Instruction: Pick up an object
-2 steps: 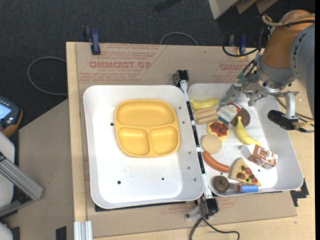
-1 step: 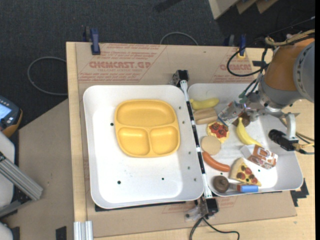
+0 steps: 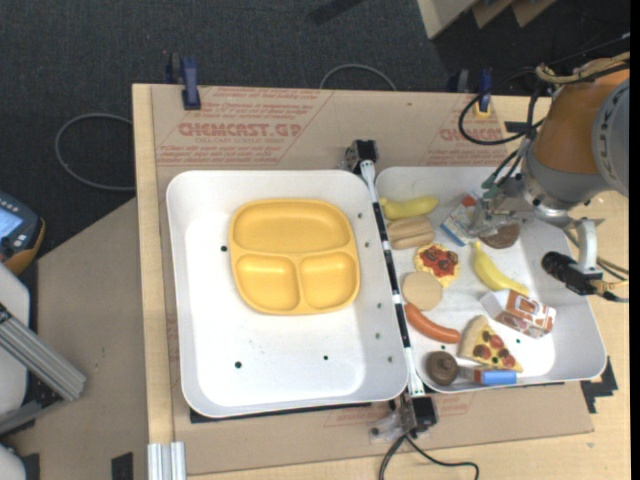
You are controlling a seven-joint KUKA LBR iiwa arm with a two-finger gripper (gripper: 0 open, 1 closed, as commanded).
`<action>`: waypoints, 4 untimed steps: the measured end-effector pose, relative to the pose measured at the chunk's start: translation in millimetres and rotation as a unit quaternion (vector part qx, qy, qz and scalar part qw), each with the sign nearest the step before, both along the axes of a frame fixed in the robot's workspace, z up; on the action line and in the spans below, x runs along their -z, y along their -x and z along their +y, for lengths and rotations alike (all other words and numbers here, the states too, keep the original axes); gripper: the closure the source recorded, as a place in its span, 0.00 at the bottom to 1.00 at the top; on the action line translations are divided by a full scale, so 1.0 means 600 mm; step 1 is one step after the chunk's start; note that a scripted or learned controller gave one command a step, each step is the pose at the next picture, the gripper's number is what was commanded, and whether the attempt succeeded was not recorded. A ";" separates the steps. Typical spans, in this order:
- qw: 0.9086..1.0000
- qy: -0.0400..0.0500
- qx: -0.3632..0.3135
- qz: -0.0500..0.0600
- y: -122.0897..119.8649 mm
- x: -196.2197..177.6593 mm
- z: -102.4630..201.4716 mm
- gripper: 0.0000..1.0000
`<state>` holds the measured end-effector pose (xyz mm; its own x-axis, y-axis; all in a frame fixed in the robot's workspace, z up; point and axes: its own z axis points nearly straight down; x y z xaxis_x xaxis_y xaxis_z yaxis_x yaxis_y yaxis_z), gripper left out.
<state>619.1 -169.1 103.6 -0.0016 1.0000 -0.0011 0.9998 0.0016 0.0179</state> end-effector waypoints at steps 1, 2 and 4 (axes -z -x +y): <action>1.000 0.000 0.000 0.001 0.001 0.003 0.001 0.00; 1.000 -0.001 -0.001 0.004 -0.086 0.024 -0.046 0.00; 1.000 0.000 -0.001 0.005 -0.005 -0.178 0.029 1.00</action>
